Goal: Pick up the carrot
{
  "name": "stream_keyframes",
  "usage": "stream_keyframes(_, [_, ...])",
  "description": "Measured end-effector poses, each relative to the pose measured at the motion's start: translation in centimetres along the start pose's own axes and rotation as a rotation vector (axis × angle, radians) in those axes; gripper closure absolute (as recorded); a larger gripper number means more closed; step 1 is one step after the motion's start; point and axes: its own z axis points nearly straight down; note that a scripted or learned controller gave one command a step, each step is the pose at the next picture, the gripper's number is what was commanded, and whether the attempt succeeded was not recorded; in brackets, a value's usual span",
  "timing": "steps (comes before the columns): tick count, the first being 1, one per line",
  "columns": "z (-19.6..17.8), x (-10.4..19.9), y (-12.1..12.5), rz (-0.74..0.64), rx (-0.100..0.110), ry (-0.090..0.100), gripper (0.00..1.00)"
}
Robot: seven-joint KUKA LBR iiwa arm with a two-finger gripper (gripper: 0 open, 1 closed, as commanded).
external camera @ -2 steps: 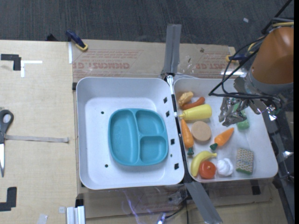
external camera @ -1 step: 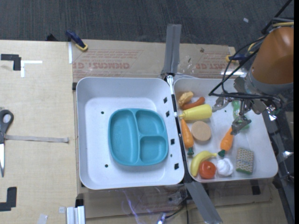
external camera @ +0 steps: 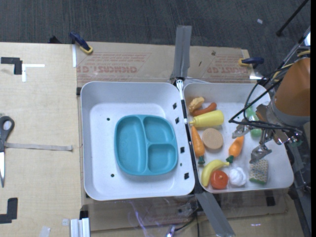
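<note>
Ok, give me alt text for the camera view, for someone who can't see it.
A grey robot arm's gripper hovers over the right white bin of toy food, beside a small carrot; a second carrot lies nearby. The left bin holds a teal divided plate.

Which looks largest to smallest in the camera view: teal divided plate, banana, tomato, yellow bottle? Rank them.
1. teal divided plate, by far the largest.
2. yellow bottle and banana: they look about alike in length, so I leave them unranked; the tomato partly covers the banana.
3. tomato, smallest.
</note>
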Motion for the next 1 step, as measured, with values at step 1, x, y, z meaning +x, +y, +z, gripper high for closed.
stream_keyframes(1, [2.56,2.74,3.57,0.107,0.001,-0.001,0.00])
